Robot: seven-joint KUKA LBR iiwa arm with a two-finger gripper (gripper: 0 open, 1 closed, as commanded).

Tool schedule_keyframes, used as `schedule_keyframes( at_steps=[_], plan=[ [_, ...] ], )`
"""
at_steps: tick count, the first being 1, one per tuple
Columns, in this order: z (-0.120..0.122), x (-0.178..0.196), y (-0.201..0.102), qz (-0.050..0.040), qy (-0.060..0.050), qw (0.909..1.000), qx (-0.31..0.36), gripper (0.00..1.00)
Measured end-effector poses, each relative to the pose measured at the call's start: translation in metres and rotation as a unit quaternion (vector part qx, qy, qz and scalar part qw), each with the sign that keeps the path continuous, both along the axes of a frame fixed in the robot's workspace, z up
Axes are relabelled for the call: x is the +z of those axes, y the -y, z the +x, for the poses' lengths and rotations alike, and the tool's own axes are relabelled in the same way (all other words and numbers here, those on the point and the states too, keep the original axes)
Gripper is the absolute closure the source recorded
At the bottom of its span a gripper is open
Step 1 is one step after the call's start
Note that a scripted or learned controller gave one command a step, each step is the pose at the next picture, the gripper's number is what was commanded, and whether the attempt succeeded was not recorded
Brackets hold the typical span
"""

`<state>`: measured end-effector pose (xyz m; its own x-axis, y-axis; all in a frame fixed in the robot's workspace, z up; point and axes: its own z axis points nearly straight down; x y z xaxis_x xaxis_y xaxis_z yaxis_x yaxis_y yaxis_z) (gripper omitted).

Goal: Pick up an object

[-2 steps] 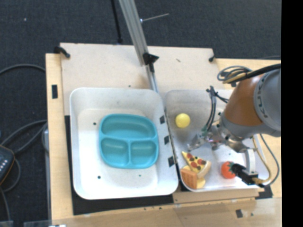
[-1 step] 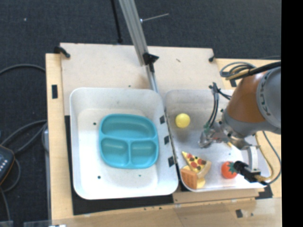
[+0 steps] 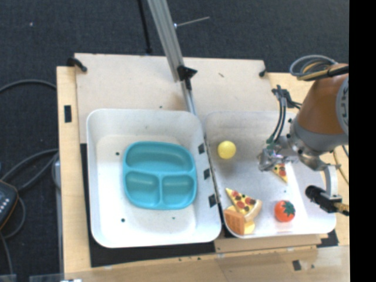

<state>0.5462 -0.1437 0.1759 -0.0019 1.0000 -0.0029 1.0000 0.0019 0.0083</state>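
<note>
- Tool (image 3: pixel 274 162) sits low in the right bin (image 3: pixel 247 122), over a small pizza-like piece (image 3: pixel 281 171); whether it grips, I cannot tell.
- That piece's long axis runs 10 to 4 o'clock.
- Yellow ball (image 3: pixel 227 150) at 9 o'clock; tomato (image 3: pixel 284 211) at 6.
- No readable writing.
</note>
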Motion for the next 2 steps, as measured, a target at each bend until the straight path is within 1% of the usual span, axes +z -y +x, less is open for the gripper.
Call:
schedule_keyframes(
  at_steps=[1, 2],
  plan=[
    [-0.002, 0.060, -0.006, 0.0002, 0.000, 1.0000, 0.001, 1.00],
    [-0.001, 0.108, -0.005, 0.0002, 0.000, 1.0000, 0.001, 1.00]
  ],
)
